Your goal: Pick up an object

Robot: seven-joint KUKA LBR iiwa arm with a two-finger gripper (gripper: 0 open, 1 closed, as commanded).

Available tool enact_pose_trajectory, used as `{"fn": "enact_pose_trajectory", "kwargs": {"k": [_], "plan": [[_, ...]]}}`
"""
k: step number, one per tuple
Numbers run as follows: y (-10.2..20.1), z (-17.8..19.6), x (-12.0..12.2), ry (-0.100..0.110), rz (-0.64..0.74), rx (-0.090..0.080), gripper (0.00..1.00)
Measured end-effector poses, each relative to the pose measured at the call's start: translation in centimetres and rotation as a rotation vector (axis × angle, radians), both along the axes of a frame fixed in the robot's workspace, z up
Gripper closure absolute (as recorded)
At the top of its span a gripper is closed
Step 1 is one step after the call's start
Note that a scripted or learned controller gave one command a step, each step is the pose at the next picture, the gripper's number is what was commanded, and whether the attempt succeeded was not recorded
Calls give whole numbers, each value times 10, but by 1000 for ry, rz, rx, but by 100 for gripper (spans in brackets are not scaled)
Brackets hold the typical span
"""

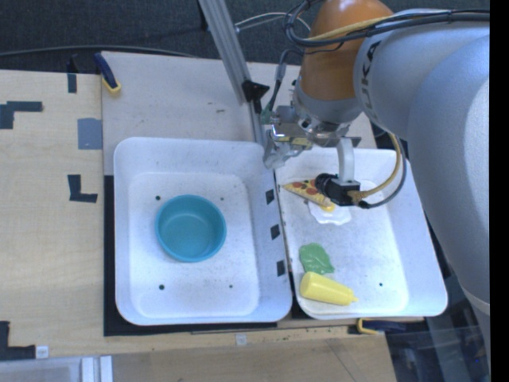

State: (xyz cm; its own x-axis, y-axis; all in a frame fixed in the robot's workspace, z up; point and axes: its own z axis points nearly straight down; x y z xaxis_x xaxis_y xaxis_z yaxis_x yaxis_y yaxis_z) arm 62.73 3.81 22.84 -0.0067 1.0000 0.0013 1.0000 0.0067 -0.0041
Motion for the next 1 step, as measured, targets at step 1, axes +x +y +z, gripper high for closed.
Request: {"fn": "enact_pose_trajectory", "kwargs": {"k": [1], "plan": [[49,-4,-21,0,0,0,100]]}}
